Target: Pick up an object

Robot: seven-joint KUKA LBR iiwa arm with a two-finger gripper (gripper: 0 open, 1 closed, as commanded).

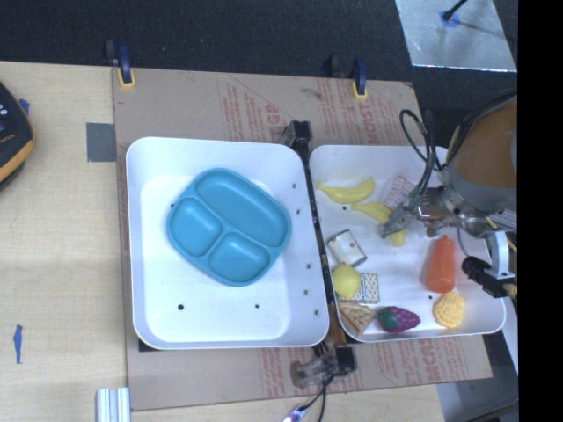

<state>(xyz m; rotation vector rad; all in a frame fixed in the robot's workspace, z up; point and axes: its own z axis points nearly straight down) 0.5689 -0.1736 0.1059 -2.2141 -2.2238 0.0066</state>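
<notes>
The gripper sits low in the right bin, beside a yellow banana; whether its fingers are spread or pressed together cannot be told. The left bin holds a blue divided plate. Both bins rest on brown cardboard over the pale wooden worktop; dark carpet lies beyond.

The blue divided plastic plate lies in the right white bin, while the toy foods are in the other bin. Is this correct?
Not quite. The camera view shows the blue divided plastic plate in the left white bin, not the right one. The toy foods, such as the yellow banana and orange carrot, are in the other bin.
</notes>
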